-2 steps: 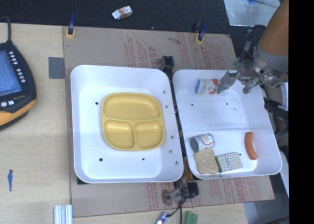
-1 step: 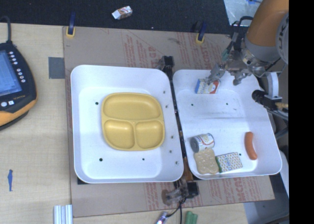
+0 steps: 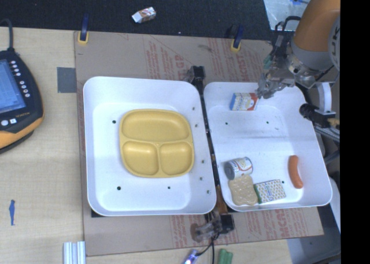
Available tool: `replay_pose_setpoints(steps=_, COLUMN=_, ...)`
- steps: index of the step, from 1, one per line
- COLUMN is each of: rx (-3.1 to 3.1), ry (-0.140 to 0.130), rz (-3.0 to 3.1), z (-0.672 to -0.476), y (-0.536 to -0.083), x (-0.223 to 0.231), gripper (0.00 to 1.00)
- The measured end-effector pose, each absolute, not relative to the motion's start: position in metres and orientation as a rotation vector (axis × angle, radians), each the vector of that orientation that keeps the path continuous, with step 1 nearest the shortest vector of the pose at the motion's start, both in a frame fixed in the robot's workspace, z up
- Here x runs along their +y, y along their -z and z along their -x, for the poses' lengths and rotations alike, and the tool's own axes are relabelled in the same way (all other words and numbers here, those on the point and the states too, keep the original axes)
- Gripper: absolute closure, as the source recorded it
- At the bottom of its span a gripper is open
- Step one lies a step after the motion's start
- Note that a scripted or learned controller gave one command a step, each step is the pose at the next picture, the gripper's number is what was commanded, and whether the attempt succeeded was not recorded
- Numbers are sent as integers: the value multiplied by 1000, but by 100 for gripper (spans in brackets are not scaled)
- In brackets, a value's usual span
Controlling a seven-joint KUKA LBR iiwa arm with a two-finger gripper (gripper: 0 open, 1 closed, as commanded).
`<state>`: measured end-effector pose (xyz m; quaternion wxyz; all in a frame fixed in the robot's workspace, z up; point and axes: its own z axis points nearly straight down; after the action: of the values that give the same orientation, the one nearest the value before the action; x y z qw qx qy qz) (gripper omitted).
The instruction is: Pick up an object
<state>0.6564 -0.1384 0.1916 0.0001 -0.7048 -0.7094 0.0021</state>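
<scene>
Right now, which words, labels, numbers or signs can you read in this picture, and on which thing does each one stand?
None can be read with certainty.
Cardboard sheet: faint red print, too blurred.
Small carton: label too small.
Can: label unreadable.
Patterned packet: print too small.
Handheld controller: screen and buttons too blurred.
</scene>
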Motion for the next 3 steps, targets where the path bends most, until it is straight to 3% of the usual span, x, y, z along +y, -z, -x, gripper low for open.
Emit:
replay_pose_setpoints(steps=1, rx=-2229, ry=-7, rz=2214, z=-656, y=-191, x=-138, gripper=0)
replay_pose_setpoints(steps=2, rx=-2230, ry=-6, rz=2213, z=-657, y=-202, x=-139, gripper=100)
replay_pose_setpoints(steps=3, rx=-2230, ry=-7, rz=2213, z=-657, y=-202, x=-139, gripper=0)
